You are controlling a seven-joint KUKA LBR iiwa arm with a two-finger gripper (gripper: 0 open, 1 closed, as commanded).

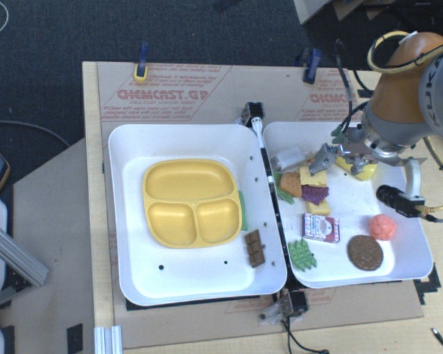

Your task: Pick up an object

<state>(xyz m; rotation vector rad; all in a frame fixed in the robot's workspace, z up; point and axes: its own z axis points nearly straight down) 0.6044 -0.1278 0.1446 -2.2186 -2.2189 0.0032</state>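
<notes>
Yellow block (314,175) lies in right bin (417,260), left of the pink ball (383,226), beside a purple piece (314,193). Gripper (326,157) sits just above it; its grip cannot be told, and nothing is seen grasped. Yellow tray (192,201) occupies left bin (125,198).

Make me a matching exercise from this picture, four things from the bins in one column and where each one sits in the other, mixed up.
Things:
1. yellow three-compartment plastic tray
2. round brown cookie-like disc
3. small brown chocolate-like block
4. green leafy toy piece

Places:
A. right bin, near its front-left corner
B. middle of the left bin
C. left bin, by its right wall
D. right bin, beside the pink round toy

Pairs: 1-B, 2-D, 3-C, 4-A
</notes>
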